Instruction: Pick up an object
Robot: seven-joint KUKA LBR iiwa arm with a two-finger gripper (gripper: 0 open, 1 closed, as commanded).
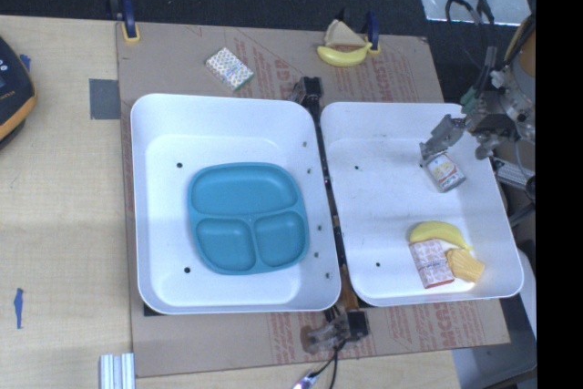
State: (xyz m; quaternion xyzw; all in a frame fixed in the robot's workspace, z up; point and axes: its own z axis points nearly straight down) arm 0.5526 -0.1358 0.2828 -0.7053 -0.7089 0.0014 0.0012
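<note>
Booth: Target for this one is looking like the small white container with a red-printed label (444, 172), and it is lying tilted in the upper right part of the right-hand shallow white plastic bin (383, 196), close to the far wall.

Floor: Agreed, and I am reading it as light and stiff, a little tub or tin. It is looking smooth, so it is probably going to slide or roll if it gets nudged off-centre.

Booth: So where are you wanting the grab?

Floor: Across its short width, around the middle of the body, squarely from above. Pinching near an end is risking a spin-out.

Booth: The grey two-finger gripper (439, 144) is hanging just above it in the picture, touching it or very nearly so. Whether it is released, clenched or already grasping, I cannot tell; the metalwork is blurring into the container's top edge.

Floor: Widening out, a yellow toy banana (435, 232) is sitting nearer the front of that bin, with a flat red-and-white printed packet (430, 265) and a yellow wedge-shaped piece (466, 266) huddling just beside it. All three are lying well apart from the target, so nothing is crowding the approach.

Booth: And across the divide, a blue plastic divided plate (246, 216) is resting in the left-hand shallow white bin (164, 196). On the cardboard behind, a second yellow banana (342, 56) and a small patterned square packet (229, 67) are lying outside both bins.
</note>
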